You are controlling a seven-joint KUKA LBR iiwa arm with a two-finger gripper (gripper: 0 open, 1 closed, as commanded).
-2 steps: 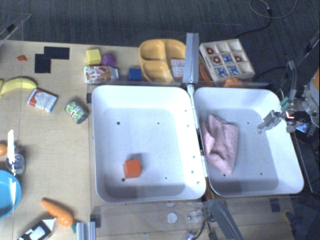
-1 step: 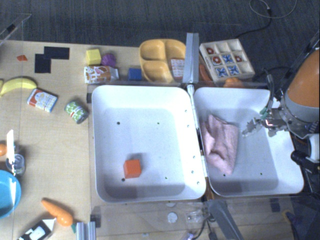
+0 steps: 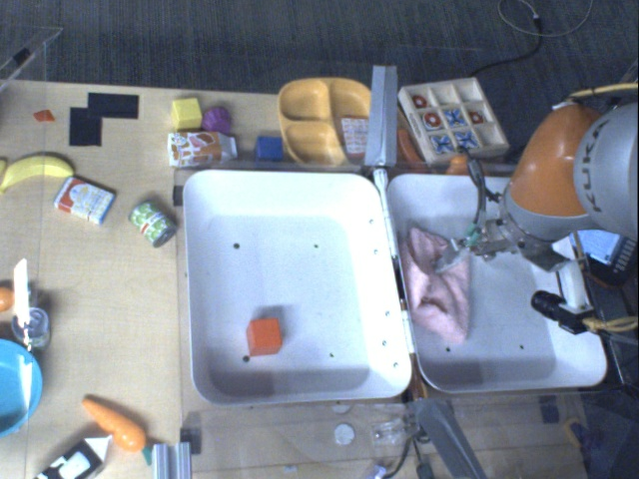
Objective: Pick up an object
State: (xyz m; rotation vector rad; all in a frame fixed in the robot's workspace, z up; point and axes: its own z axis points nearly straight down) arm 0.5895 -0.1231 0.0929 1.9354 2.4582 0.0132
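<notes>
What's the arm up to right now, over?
Gripper low in the right bin, at the pink cloth's upper edge. Grip unconfirmed. Orange block alone in the left bin. Nothing in the way.

Pincer (image 3: pixel 461 251) over pink cloth (image 3: pixel 437 285) in right bin (image 3: pixel 519 367); orange block (image 3: pixel 265 336) in left bin (image 3: pixel 300 208).

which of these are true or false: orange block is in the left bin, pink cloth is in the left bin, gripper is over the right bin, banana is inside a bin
1. The orange block lies in the left bin. True.
2. The pink cloth lies in the left bin. False: it lies in the right bin, by its left wall.
3. The gripper is over the right bin. True, at the cloth's upper edge.
4. The banana is inside a bin. False: it lies on the bench, left of both bins.
</notes>
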